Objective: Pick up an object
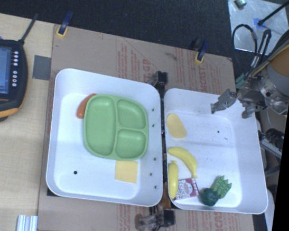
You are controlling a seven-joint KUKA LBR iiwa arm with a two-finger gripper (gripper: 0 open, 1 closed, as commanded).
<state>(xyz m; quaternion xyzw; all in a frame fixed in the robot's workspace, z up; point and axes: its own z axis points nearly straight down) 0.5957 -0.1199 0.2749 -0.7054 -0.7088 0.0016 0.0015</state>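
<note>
The pincer (pixel 235 105) hangs over the far edge of the right bin (pixel 235 152), fingers spread wide and holding nothing. Candidate objects lie at that bin's near left: two toy bananas (pixel 183 158), a small red-and-white packet (pixel 187 189) and a green toy broccoli (pixel 215 191). The bananas look light, stiff and smooth, likely slippery; gripping one across its narrow middle seems best. The packet's printing is too small to read. The cardboard under the bins carries red lettering, illegible here.
</note>
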